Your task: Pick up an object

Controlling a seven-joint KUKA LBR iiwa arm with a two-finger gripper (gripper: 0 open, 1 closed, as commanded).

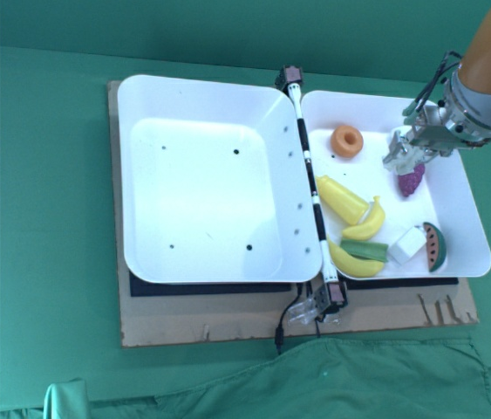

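Two bins sit side by side on the worktop (53,190). The left bin (210,177) lies beside the right bin (459,221), which holds every item. A doughnut (346,140) lies toward the back. Right of it, a grape bunch (411,180) sits just under the claw (399,157). Nearer the front, a corn cob (343,198), two bananas (365,223) (354,263) and a cucumber piece (364,250) cluster together. A cube (406,243) and a watermelon slice (434,245) lie to their right.
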